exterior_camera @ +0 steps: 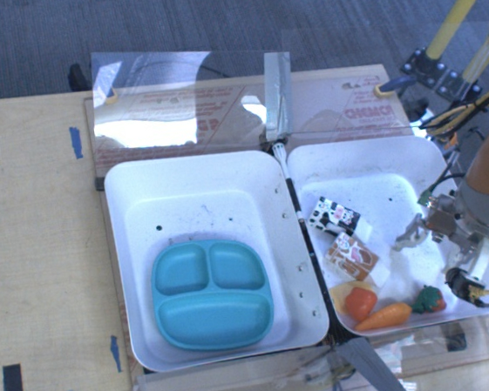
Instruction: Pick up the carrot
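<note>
I can see the jaws (424,229) at the right side of the right bin (372,156), but they are small and blurred, so I cannot tell if they are open or closed. Nothing is visible between them, so I judge no grip yet.

The carrot (384,315) lies below and to the left of the jaws, near but apart from them, at the front wall of this bin. It lies almost flat along that wall. Its green top (428,300) is at the end closer to the jaws. A round red-orange thing (358,302), maybe a tomato, touches the other end of the carrot.

Further away from the jaws are a brown snack packet (352,257) and a black-white carton (333,215). In the left bin (128,247), well apart, sits a blue divided plate (210,294).

Risks, as I judge them: the carrot is v. close to the front wall, so one finger may hit the rim instead of going beside it. The red thing is touching it, so the jaws may catch both, or push the carrot away. Also the carrot is tapered & prob. slippery, so it may rotate out if taken near the thin end.
</note>
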`<action>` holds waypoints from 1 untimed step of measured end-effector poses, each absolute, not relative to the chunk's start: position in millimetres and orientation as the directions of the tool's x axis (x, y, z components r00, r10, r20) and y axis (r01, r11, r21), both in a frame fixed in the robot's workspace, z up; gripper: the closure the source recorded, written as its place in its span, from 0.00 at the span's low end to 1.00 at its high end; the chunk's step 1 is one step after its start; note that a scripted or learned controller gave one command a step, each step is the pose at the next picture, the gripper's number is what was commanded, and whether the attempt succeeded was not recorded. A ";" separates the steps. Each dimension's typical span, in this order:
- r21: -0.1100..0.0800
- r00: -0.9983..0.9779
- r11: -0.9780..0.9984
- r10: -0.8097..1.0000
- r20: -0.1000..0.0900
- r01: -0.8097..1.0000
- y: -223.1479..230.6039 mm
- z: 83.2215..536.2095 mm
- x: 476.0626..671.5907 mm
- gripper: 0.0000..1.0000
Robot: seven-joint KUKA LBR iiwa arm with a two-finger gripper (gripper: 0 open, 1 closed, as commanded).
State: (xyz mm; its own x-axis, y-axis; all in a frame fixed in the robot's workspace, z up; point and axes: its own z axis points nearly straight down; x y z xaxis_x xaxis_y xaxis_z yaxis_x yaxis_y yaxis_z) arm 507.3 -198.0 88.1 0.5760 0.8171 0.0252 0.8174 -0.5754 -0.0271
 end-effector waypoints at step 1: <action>-0.002 0.871 -0.871 0.492 0.003 0.492 -192.8 86.2 481.1 0.00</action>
State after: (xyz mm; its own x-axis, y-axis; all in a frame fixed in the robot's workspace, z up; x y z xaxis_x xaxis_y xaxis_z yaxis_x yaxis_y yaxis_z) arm 481.1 -192.8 86.2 0.8705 0.4921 0.0032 0.4921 -0.8705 -0.0021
